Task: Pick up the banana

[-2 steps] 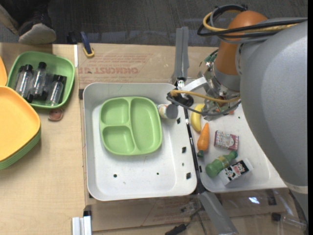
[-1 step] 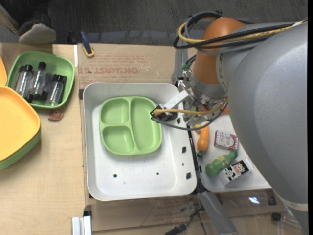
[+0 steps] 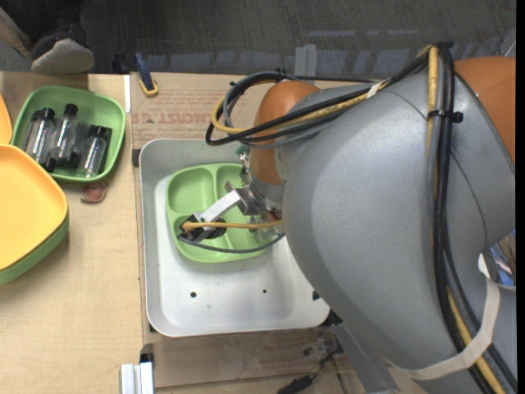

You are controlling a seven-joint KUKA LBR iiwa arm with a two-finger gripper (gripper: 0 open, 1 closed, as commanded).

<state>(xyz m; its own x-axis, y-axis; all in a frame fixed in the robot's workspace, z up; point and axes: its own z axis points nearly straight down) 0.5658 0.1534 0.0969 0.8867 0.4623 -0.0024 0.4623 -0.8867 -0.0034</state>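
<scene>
Camera view, single frame. Grey KUKA arm [image 3: 385,220] enters from 3 o'clock and covers the right half of the scene, with an orange band [image 3: 283,109] above the wrist and black and yellow cables [image 3: 234,105] looping at its 10 o'clock.

Gripper [image 3: 250,206] is low over the green divided plate [image 3: 193,189], at the plate's 3 o'clock edge. Jaw spread: cannot tell, since the wrist body hides the tip. Nothing can be seen held.

Surface: the plate lies in the upper half of a shallow white bin [image 3: 238,310]. Two small dark holes [image 3: 193,294] mark the bin floor toward 6 o'clock. The bin sits on a pale wooden bench [image 3: 74,327]. A sheet of cardboard with red print [image 3: 176,115] lies at the bin's 12 o'clock.

At the bin's 10 o'clock is a green tray [image 3: 111,117] holding several clear vials with dark caps [image 3: 66,134], lying side by side. At 9 o'clock, at the frame edge, is a stack of plates, yellow on top [image 3: 25,212]. A small brown object [image 3: 94,192] rests on the bench just below the tray; what it is cannot be told.

Room: dark carpet [image 3: 246,15] beyond the bench at 12 o'clock, and a shoe [image 3: 61,54] at 11 o'clock.

Banana: place, heading and long axis cannot be told.
</scene>
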